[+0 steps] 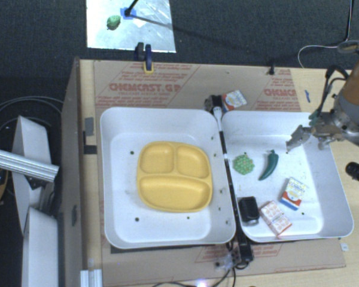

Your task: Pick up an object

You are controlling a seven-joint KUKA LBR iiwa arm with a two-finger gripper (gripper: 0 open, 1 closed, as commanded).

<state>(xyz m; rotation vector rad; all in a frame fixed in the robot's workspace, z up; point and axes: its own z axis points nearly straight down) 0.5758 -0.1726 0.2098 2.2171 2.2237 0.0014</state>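
In the right bin point(323, 232) lie a round green bumpy ball point(244, 164), a dark green pepper point(269, 164), a small white box with a blue edge point(293, 193), a red and white box point(276, 217) and a black block point(248, 208). My gripper point(300, 137) hangs over the bin's upper right part, to the right of and a little above the pepper. Nothing shows between its fingers. The arm comes in from the right edge.
The left bin point(116, 160) holds a yellow divided plate point(173, 176). A small packet point(233, 100) lies on the cardboard behind the bins. A foil sheet point(131, 17) with a green object lies at the top. Cables run at the right.
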